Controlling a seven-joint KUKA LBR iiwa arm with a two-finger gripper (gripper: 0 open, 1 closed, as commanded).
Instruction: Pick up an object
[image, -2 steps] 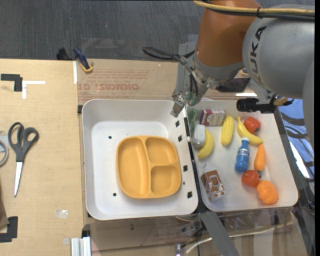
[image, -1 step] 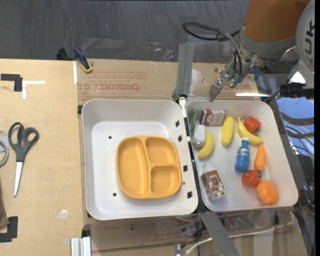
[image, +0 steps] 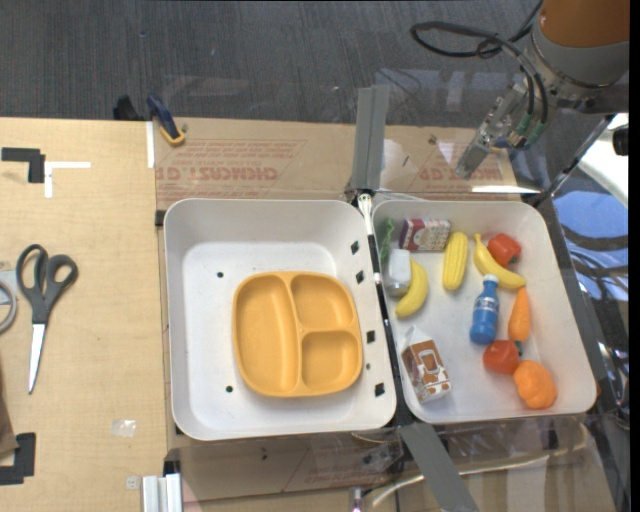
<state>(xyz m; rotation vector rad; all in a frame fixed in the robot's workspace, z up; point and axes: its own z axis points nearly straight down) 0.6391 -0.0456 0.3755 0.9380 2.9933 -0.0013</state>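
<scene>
**Gripper above far edge of right bin, nothing in its grasp**

I see the grey arm with orange band (image: 585, 30) entering at the upper right. Its gripper (image: 488, 135) hangs over the cardboard just beyond the far rim of the right white bin (image: 560, 290), fingers slanting down to the left. I cannot tell whether the fingers are parted or closed; no object sits between them.

The right bin carries the pickable items: a yellow plastic corn cob (image: 455, 260), two yellow plastic bananas (image: 413, 290) (image: 495, 264), a blue bottle with white cap (image: 485, 310), an orange carrot (image: 519, 314), a round orange fruit (image: 535, 384), two red pieces (image: 504, 247) (image: 500, 355), a small brown-and-white carton (image: 427, 368) and a red-and-white packet (image: 425, 235). All lie on the bin floor, apart from the gripper.

The left white bin (image: 195, 320) holds a yellow three-compartment tray (image: 297, 332). Grey-handled scissors (image: 42, 300) lie on the wooden worktop (image: 90, 400) at left.
</scene>
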